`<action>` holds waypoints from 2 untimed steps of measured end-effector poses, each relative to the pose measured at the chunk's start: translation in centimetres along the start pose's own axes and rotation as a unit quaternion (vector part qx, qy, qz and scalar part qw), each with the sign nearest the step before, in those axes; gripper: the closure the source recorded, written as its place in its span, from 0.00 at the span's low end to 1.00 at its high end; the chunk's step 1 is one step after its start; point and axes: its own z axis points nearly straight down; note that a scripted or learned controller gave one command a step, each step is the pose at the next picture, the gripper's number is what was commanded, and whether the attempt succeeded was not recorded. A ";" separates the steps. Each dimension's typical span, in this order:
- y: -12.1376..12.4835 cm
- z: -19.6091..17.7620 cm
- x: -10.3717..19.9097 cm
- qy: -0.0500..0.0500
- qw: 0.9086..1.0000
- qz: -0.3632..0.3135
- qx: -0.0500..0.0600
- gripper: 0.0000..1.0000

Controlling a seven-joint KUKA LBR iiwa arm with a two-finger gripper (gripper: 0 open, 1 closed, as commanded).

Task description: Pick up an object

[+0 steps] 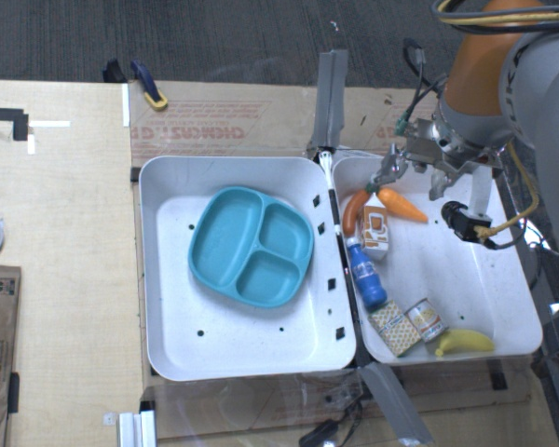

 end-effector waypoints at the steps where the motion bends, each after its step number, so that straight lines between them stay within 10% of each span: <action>1: 2.4 9.5 -5.9 0.000 1.000 0.027 0.001 0.00; 2: 4.9 12.0 -4.4 0.000 1.000 0.013 0.001 0.00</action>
